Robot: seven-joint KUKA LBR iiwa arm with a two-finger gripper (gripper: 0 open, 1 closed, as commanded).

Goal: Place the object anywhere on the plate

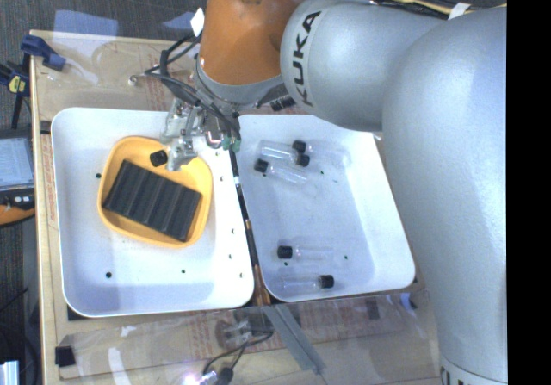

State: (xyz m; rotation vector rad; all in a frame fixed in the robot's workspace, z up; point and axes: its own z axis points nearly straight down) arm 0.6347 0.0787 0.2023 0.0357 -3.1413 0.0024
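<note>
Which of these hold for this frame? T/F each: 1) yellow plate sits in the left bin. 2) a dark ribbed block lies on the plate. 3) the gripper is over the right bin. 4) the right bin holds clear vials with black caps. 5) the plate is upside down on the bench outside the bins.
1) True. The yellow plate sits in the left bin.
2) True. A dark ribbed block lies flat on the plate.
3) False. The gripper is over the left bin, at the plate's upper edge.
4) True. The right bin holds several clear vials with black caps, scattered.
5) False. The plate is right side up, inside the left bin.
</note>
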